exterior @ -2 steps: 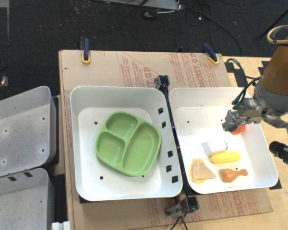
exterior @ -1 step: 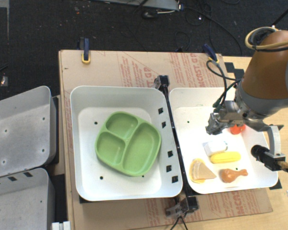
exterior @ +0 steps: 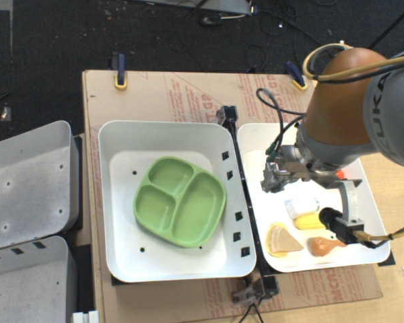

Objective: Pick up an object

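Gripper (exterior: pixel 277 175) of the grey-and-orange arm (exterior: pixel 343 106) hangs low over the upper left part of the right bin (exterior: pixel 254 147), right of centre in the frame, pointing down at bare white floor. Its bulk hides the tip from the camera above, so whether it is open or closed cannot be told, and nothing can be seen in its grasp. The likely targets lie just below and to the right of it in the frame, bunched in the bin's lower half: a white block (exterior: pixel 301 207) touching a yellow piece (exterior: pixel 308 221), a pale wedge (exterior: pixel 281 239) near the lower left corner, and an orange piece (exterior: pixel 323 245) beside it near the lower rim. That clustering probably makes a clean grab harder, since a descent on one item risks nudging its neighbour. The arm's steep downward pose suggests a top-down pick, and the gripper would need to shift toward the lower right of the frame to stand over the block. At centre frame, the left bin (exterior: pixel 114 180) holds only a green divided plate (exterior: pixel 180 200), lying flat and slightly turned, a wide, shallow shape that looks awkward for a narrow grasp. Both bins sit side by side on a brown board (exterior: pixel 175 93) held by clamps (exterior: pixel 120 69) at its upper edge, apparently to keep the work surface from sliding.
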Tool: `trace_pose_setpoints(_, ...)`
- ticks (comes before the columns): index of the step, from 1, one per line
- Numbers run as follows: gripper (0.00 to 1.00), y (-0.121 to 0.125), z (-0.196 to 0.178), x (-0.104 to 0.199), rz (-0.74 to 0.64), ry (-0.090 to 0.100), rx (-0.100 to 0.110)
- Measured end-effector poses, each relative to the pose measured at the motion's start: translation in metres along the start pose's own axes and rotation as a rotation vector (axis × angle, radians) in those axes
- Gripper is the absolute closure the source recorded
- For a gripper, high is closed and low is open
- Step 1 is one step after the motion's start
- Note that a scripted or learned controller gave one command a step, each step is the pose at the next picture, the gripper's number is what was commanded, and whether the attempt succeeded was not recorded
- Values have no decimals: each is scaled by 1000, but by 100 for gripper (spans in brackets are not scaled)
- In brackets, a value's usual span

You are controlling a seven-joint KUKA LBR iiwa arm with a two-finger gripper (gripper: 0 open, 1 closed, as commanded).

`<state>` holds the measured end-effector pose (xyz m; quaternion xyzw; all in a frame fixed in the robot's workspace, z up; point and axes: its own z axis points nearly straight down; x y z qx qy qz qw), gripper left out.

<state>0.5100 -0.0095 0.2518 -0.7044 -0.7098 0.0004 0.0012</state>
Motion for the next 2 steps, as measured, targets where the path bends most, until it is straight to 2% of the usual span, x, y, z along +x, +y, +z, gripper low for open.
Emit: trace_pose_setpoints(2,100,-6,27,101,0,0,0)
